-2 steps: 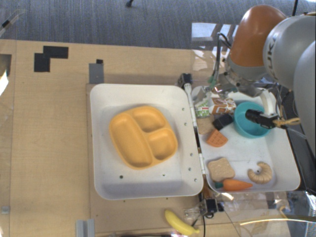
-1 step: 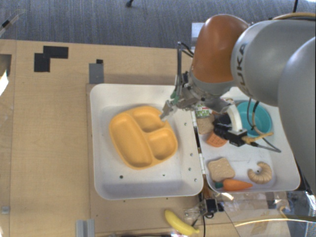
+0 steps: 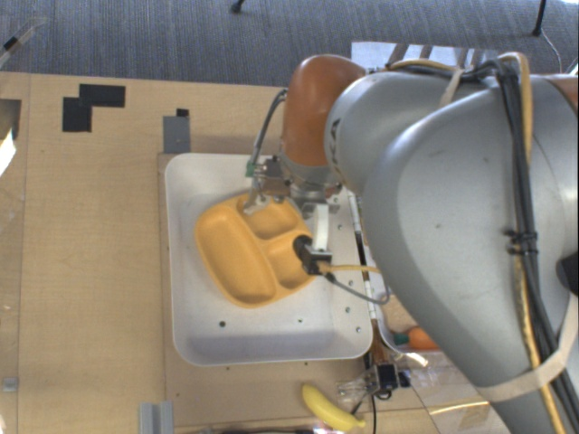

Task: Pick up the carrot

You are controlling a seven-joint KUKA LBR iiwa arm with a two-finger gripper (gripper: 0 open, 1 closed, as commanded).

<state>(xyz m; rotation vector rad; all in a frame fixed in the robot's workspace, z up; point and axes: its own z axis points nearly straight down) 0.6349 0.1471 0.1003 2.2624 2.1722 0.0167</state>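
Observation:
A small patch of orange (image 3: pixel 422 337), which may be the carrot, peeks out from under the arm in the right bin; most of it is hidden. My gripper (image 3: pixel 297 222) hangs over the left bin (image 3: pixel 185 269), just above the right part of a yellow divided plate (image 3: pixel 237 251). The wrist and its cables cover the gripper's tip. The big grey arm (image 3: pixel 452 215) blocks nearly all of the right bin.
A yellow banana (image 3: pixel 329 409) lies on the bench in front of the bins, near the bottom edge. A grey bracket (image 3: pixel 176 132) stands behind the left bin. Black markers (image 3: pixel 90 105) sit at the bench's far left.

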